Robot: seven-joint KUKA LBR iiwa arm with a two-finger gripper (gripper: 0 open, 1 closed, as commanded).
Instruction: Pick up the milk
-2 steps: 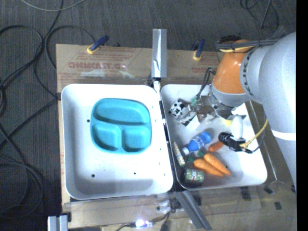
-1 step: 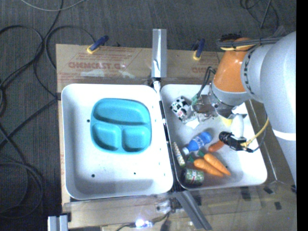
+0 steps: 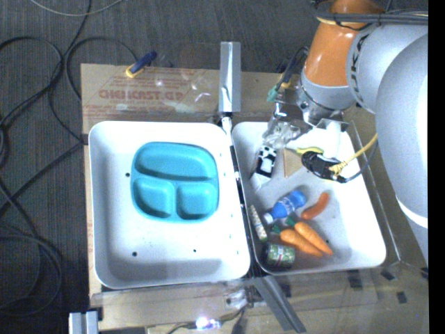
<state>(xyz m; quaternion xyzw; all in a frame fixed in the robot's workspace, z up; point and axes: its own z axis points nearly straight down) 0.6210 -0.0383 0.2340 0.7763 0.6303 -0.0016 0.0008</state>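
The milk [image 3: 264, 161] is a small carton with black-and-white cow patches, standing near the upper left corner of the right bin [image 3: 361, 252], its long axis running up-and-down in the view, tilted slightly. The pincer [image 3: 281, 132] hangs just above it; I can't tell its state. Bare floor lies right of the carton; bottle [image 3: 288, 204] and carrots [image 3: 306, 239] crowd below.

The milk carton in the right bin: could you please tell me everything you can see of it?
The milk carton is a small box, white with black cow-like patches, seemingly cardboard. It sits in the upper left part of the right bin, close to the bin's left wall, apart from the bottle, carrots and can lower down. It looks slightly tilted. The gripper hovers just above its upper right; whether they touch cannot be told.
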